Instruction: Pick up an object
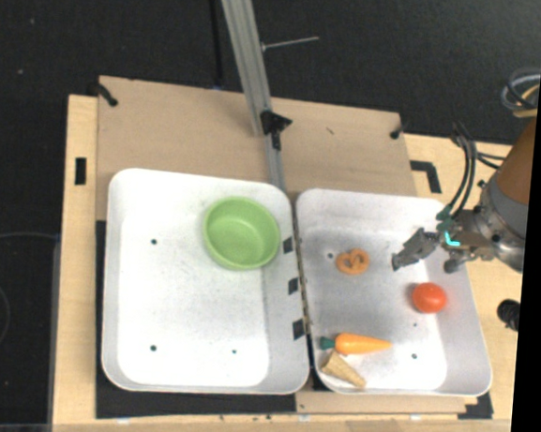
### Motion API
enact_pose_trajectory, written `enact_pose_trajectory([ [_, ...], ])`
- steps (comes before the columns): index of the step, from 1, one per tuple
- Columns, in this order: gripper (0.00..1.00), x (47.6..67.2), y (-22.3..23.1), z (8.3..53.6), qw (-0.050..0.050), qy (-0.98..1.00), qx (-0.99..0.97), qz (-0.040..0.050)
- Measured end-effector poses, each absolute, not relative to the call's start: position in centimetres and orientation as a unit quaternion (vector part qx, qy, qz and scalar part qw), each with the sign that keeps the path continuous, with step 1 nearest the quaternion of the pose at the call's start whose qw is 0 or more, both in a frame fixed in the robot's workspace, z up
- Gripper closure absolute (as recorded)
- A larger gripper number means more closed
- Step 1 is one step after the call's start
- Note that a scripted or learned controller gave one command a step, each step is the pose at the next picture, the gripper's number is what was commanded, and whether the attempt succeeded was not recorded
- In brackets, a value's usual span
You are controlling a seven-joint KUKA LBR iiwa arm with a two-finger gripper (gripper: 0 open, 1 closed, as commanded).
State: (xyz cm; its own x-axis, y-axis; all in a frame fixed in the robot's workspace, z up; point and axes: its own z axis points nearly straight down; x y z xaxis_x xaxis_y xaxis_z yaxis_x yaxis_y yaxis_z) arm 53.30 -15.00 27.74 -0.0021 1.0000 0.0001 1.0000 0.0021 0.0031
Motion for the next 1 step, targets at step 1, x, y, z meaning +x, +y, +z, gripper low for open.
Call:
enact_pose_trajectory([
  [1, 0.00, 53.46, -15.81, 23.27, 0.000, 0.707, 0.707, -0.0015],
])
